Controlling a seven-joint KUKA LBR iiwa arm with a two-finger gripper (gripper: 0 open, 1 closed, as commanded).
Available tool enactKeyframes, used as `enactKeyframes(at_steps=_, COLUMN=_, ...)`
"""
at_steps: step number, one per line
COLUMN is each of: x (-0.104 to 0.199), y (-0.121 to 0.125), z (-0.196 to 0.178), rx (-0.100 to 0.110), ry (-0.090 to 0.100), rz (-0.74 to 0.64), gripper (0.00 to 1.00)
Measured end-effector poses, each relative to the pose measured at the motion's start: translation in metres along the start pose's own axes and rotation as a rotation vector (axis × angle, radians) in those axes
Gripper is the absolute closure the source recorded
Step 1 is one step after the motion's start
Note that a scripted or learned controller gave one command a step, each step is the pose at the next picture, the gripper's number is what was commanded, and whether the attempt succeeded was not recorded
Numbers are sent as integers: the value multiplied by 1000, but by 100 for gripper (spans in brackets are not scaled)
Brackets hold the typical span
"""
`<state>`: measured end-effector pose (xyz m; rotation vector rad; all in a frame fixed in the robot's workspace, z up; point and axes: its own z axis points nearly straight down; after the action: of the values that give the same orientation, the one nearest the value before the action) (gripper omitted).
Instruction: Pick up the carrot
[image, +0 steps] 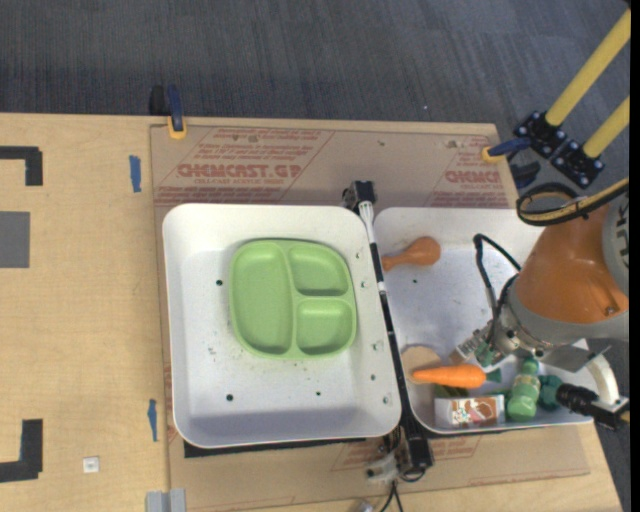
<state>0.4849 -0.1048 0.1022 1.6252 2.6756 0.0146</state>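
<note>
Orange and long, one carrot (450, 376) lies in the right bin (450, 285), near its front edge. One arm (572, 275) with an orange band reaches in from the right, and its fingers (482, 350) hang just above the carrot's right end. I cannot tell if they are open or closed. Two white bins sit on the surface (80, 300). One green plate (293, 297) with three parts lies in the left bin (190, 330).

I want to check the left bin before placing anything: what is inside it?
Inside the left bin lies one green divided plate, with three compartments holding nothing. What is under the plate is covered.
</note>
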Motion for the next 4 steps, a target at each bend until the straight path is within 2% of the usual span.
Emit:
enactKeyframes(at_steps=1, x=0, y=0, z=0, rx=1, ry=0, rz=0, gripper=0)
enactKeyframes(at_steps=2, x=4, y=-2, z=11, rx=10, ry=4, rz=255, gripper=0)
enactKeyframes(at_steps=3, x=4, y=2, z=0, rx=-2, ry=0, rz=254, gripper=100)
enactKeyframes(at_steps=4, x=3, y=3, z=-10, rx=-5, ry=-2, rz=254, gripper=100)
